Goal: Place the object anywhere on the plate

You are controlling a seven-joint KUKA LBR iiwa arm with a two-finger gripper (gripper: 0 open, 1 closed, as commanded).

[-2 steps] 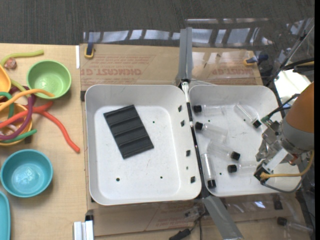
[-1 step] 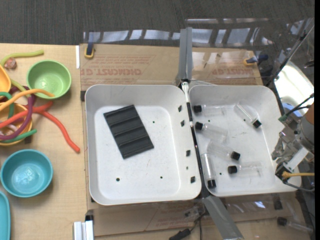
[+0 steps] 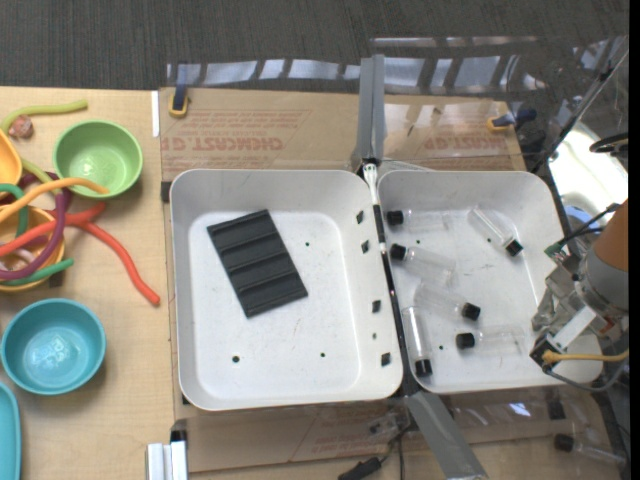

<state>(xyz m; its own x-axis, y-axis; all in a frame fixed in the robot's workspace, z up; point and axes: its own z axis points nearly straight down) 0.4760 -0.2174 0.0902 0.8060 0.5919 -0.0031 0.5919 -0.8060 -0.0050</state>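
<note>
The pincer [image 3: 558, 318] sits at the far right rim of the right bin [image 3: 520, 190], low down by the bin's near corner. I cannot tell if it is open or closed (it is small and blurry here). Nothing can be seen held in it.

Just beside the pincer, toward the middle of the bin, lie small clear tubes with black caps. The closest black cap [image 3: 464, 341] is near the pincer, and another cap [image 3: 469, 311] sits a bit above that one. A long tube [image 3: 415, 336] lies farther from the pincer, along the bin's left wall. One more tube [image 3: 497, 230] lies up and away from the pincer, toward the back of the bin.

Well apart from the pincer, across in the left bin [image 3: 190, 298], a black ribbed slab [image 3: 257, 262] lies flat and tilted. It touches no tube.

Much farther off, past the left bin, stand a green bowl [image 3: 98, 158] and a blue bowl [image 3: 52, 346], with bright bendy strings [image 3: 110, 248] between them.
</note>
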